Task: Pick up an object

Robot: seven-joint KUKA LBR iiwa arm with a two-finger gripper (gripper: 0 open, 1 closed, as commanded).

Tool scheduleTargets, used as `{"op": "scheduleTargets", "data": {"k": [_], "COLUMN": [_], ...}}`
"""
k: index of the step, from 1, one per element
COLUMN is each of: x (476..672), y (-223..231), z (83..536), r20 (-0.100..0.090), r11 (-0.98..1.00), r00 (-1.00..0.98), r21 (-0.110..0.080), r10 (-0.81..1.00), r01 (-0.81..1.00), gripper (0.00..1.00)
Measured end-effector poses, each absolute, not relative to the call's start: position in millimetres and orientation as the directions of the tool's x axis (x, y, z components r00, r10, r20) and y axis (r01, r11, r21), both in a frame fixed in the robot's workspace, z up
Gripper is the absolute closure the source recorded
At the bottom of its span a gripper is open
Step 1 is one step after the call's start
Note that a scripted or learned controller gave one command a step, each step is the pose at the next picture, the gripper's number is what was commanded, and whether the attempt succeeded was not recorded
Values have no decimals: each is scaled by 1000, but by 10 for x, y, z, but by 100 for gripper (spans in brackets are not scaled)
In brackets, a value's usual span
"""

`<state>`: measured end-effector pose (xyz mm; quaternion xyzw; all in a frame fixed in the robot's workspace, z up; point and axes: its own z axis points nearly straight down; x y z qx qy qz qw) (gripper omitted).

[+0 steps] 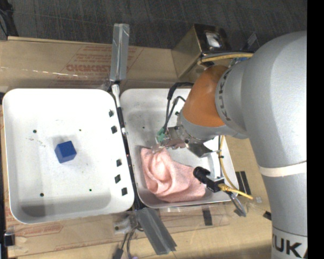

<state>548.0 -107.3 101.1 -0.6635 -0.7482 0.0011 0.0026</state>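
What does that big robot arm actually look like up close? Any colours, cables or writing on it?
The arm is thick, rounded and light grey, with a glossy orange band above the wrist. Black cables loop beside the wrist, a yellow cable runs lower down, and dark KUKA lettering marks its base.

Bright, even overhead light; slightly soft focus.

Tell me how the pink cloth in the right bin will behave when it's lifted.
The pink cloth lies crumpled in soft folds, so it will likely sag and drape rather than hold shape. It looks light for its spread. A pinch at its top edge, near the claw, would probably raise one corner first, the rest trailing.
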Motion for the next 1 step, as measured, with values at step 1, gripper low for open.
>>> {"op": "scheduleTargets", "data": {"k": [1], "x": [6172], "y": [-706], "z": [1923], "r20": [1], "r11": [185], "r00": [-185], "r21": [-1], "r10": [983], "r01": [983], "gripper": [100]}}
